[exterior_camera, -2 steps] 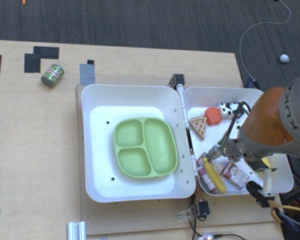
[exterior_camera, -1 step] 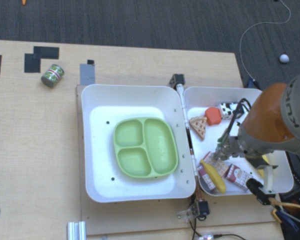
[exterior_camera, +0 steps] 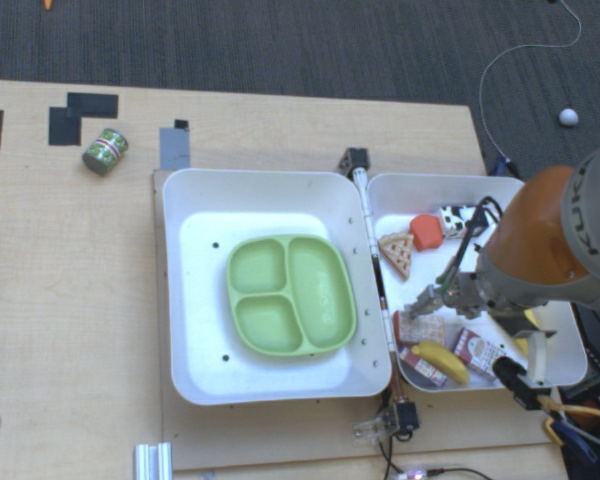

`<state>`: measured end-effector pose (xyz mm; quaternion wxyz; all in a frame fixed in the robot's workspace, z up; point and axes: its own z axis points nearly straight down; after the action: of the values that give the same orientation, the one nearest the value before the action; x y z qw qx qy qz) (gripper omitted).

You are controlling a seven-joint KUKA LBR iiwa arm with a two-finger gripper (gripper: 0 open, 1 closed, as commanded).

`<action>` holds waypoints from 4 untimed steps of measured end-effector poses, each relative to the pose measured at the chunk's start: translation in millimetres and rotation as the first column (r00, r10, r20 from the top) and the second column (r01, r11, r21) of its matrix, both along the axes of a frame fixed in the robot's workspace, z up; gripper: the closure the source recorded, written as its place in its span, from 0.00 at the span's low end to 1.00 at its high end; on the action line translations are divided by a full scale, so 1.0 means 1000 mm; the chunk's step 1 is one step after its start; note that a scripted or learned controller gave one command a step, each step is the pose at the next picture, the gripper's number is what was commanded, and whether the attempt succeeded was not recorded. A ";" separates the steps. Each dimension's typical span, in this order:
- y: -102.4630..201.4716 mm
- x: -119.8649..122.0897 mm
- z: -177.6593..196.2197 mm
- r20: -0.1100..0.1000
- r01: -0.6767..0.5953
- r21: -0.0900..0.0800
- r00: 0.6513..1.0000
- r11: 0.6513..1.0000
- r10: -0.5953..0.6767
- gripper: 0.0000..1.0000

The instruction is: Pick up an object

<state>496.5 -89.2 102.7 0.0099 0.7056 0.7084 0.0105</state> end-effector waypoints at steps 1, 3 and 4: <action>0.006 -0.002 -0.012 -0.004 0.002 -0.003 1.000 1.000 -0.002 0.00; 0.006 0.000 0.000 0.003 0.001 -0.005 1.000 1.000 -0.001 0.00; 0.005 -0.002 -0.012 -0.006 0.002 0.000 1.000 1.000 -0.002 0.00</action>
<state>494.1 -84.2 90.5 0.0081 0.7065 0.7077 0.0083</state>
